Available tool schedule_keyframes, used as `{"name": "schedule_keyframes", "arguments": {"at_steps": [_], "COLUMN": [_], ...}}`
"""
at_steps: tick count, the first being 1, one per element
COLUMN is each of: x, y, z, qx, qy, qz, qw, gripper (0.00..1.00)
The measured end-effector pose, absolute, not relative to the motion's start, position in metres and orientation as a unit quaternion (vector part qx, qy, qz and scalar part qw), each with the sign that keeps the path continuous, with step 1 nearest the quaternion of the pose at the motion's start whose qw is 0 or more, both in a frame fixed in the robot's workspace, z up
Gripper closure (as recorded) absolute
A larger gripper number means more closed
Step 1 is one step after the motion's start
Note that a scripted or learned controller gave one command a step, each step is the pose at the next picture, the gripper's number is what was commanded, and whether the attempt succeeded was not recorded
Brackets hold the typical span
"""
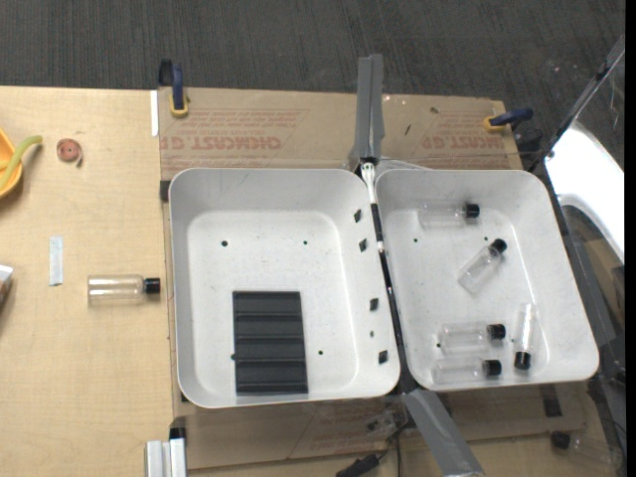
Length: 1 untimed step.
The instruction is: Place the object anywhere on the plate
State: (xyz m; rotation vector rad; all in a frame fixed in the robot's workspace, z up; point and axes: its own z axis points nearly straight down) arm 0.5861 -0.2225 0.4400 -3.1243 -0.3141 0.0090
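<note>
Gripper opening and load: cannot tell. 5 clear, black-capped vials [483,263] lie scattered in the right bin [556,266], mostly apart, so a pick looks feasible. Dark ribbed plate [268,343] sits flat in the left bin [199,266], nothing on it yet. Cardboard [258,132] underlies both bins; 1 stray vial [122,286] rests on the wooden bench [89,197].

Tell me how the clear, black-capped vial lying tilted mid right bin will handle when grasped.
The clear plastic vial with a black cap looks empty, so probably light. It lies on its side on the white right bin floor; being round, it may roll when nudged. Smooth walls could slip.
</note>
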Motion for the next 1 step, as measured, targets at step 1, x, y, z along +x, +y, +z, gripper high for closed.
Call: {"name": "schedule_keyframes", "arguments": {"at_steps": [1], "x": [0.6376], "y": [-0.1930], "z": [0.4394], "qx": [-0.995], "qy": [-0.101], "qz": [0.0024], "qw": [0.000], "gripper": [0.00]}}
